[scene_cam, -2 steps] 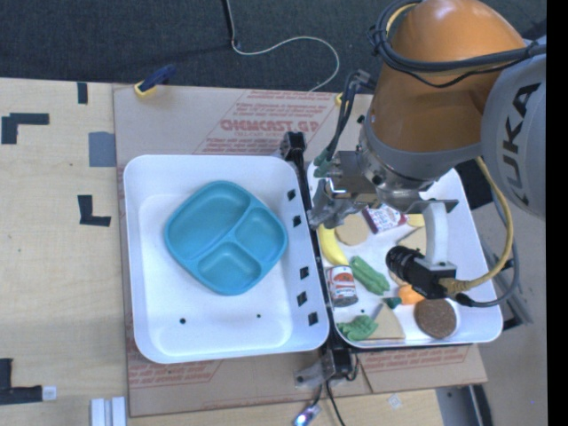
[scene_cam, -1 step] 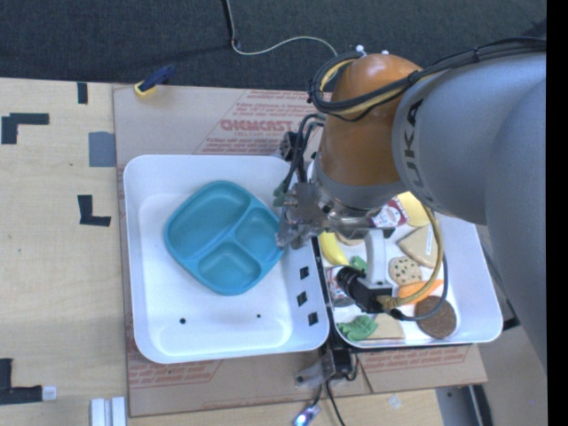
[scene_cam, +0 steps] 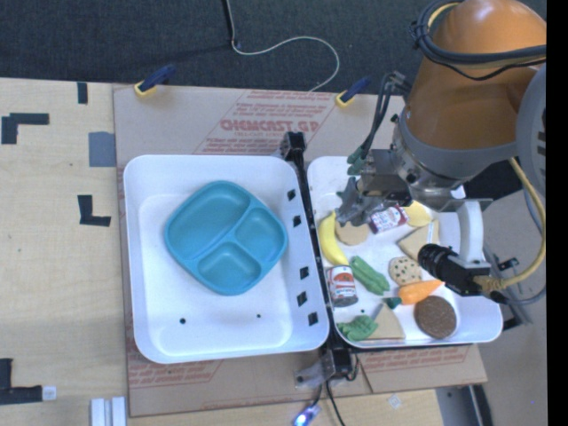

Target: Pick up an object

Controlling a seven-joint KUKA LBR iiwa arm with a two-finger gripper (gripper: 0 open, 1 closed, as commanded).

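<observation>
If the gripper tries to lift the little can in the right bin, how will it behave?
The can stands upright, short and cylindrical, so its smooth curved wall may slip between fingers unless gripped squarely. If knocked over it would likely roll. It looks rigid, probably not fragile. The banana and green pod sit close by, so a nudge could shove them.

Pale wooden bench (scene_cam: 53, 264) under a cardboard sheet (scene_cam: 257, 122); dark carpet (scene_cam: 106, 16) beyond, crossed by a white cable (scene_cam: 293, 44)
</observation>
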